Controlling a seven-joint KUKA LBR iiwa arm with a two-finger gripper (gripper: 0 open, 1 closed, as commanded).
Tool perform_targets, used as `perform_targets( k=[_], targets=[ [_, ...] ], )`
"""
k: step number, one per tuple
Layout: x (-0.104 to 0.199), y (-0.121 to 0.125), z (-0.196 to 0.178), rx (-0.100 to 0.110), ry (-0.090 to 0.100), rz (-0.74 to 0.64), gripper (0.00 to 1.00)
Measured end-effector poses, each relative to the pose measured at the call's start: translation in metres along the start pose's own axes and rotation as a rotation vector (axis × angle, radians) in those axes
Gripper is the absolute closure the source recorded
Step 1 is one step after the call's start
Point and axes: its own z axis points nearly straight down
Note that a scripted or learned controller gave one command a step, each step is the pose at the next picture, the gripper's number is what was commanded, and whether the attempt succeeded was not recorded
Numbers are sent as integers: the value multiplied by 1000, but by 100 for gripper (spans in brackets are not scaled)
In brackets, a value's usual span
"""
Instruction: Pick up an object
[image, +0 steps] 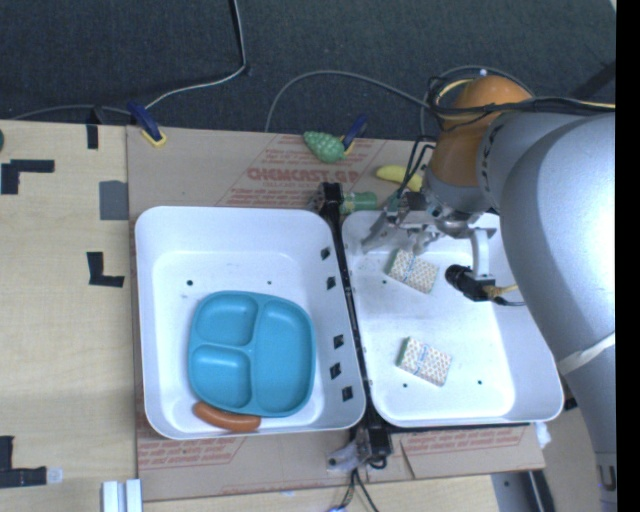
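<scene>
Two small white patterned packets lie in the right bin (520, 385): one packet (413, 271) near the back, the other packet (424, 361) near the middle. My gripper (403, 236) hangs at the back of that bin, just above and behind the nearer-back packet. Its fingers are spread open with nothing between them. In the left bin (160, 250) a blue divided plate (252, 352) lies flat, and an orange sausage (227, 418) rests against the plate's front edge.
The grey arm (560, 220) covers the right side of the right bin. The black divider (343, 300) runs between the bins. Behind the bins on the cardboard sit a green object (324, 146), a yellow piece (393, 173) and a blue clamp (148, 125), with cables.
</scene>
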Motion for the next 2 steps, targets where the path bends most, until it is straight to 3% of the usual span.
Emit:
perform_targets(
  k=[1,2],
  targets=[
    [-37,-24,16,15,2,3,0],
    [-3,-71,15,16,3,3,0]
  ],
)
